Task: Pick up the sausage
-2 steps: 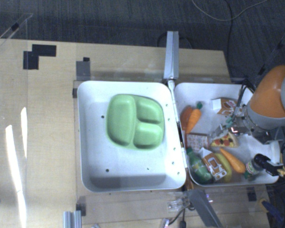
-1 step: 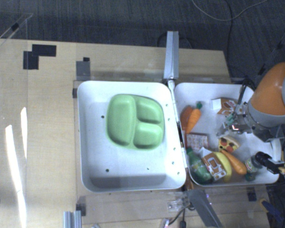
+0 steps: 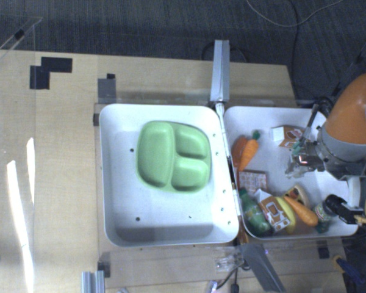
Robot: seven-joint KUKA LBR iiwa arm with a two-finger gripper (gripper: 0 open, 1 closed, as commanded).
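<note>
Pale wood covers the bench, with dark carpet beyond it at twelve o'clock, and on it we count two white bins side by side: the left bin (image 3: 110, 163) and the right bin (image 3: 274, 112). One green plate (image 3: 172, 154) with three sections lies in the left bin.

We count one arm (image 3: 352, 124), coming in from three o'clock. Its gripper (image 3: 302, 157) hangs over the right bin, toward that bin's three o'clock side and over bare white floor. From this angle we cannot tell whether it is wide or narrow, and we see nothing held in it.

We take the sausage (image 3: 235, 153) to be the one reddish-brown piece against the right bin's wall at nine o'clock, touching the one carrot (image 3: 246, 152). That reading is uncertain, because it is small and partly tucked against the wall.

One printed packet (image 3: 252, 180) lies near the bin's centre, and one small carton (image 3: 291, 135) sits at one o'clock. A pile (image 3: 274, 212) of mixed toy food crowds six o'clock, too jumbled to count.

We judge the task to be at the approach step, with the pickup not yet made. The next move calls for travel toward nine o'clock and a descent that clears both the wall and the carrot. The tight fit there could spoil the grasp.
</note>
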